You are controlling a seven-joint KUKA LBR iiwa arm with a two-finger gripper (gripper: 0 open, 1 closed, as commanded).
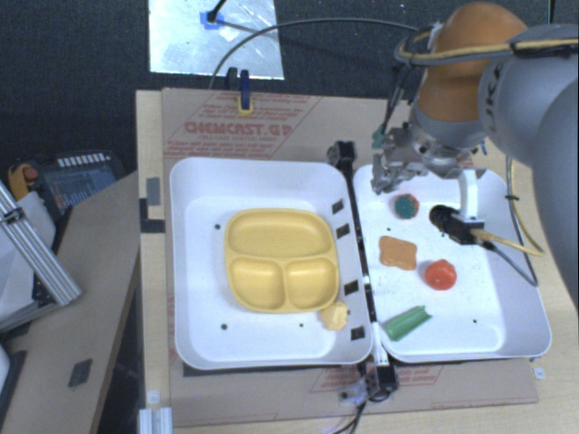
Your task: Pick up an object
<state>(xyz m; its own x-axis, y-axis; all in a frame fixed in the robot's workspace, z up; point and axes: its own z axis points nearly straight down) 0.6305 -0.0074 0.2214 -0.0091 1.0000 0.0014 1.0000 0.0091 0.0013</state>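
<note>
My gripper (387,177) hangs over the far left corner of the right bin (507,324), under the grey and orange wrist. Just in front of it and slightly to its right lies a small teal ball (404,206), apart from the gripper. Nearer the camera, an orange chunk (397,252) sits mid-bin, a red tomato-like piece (441,275) to its right, and a green piece (405,322) by the front left wall. Nothing is visible in the gripper.
The left bin (194,242) holds a yellow divided plate (280,259) and a small yellow object (334,316) at its front right corner. A black connector with a yellow cable (452,222) hangs over the right bin. A ridge (357,251) divides the two bins.
</note>
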